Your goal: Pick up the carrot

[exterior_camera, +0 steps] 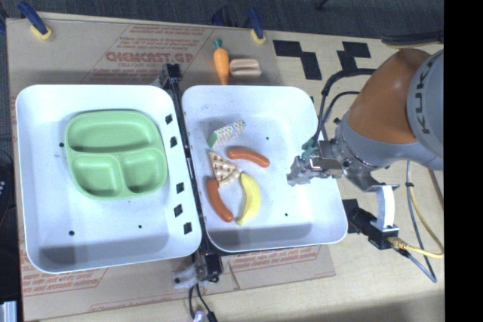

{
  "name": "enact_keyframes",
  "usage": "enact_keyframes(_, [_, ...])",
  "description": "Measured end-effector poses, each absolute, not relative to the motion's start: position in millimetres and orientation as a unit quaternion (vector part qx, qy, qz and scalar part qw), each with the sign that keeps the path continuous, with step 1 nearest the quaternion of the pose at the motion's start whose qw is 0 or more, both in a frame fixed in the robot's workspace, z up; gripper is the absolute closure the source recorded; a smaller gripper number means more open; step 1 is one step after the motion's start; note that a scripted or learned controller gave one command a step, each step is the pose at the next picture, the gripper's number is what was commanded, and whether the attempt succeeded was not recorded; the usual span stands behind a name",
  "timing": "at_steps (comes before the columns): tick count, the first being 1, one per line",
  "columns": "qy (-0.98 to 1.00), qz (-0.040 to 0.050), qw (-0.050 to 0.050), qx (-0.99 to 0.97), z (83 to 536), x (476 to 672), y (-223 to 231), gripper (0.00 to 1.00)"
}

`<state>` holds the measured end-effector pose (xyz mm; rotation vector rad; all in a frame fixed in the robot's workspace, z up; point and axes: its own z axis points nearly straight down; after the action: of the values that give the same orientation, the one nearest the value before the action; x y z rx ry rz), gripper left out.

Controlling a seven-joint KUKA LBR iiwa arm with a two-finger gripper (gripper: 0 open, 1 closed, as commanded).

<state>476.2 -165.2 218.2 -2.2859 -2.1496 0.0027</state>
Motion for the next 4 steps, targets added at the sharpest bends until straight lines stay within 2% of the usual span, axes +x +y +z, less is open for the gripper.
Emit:
enact_keyframes(1, [-0.820, 0.0007, 0.000, -0.572, 281.2, 501.6, -203.8, 1.00])
enact_keyframes(2, [-0.764, 0.0007, 0.002, -0.645, 208.9, 492.7, -153.5, 1.00])
enact_keyframes(3, [-0.764, 0.0008, 0.002, -0.645, 209.1, 492.7, -153.8, 0.00])
enact_keyframes(4, [-0.800, 0.0006, -0.001, -0.600, 328.7, 511.3, -196.3, 0.00])
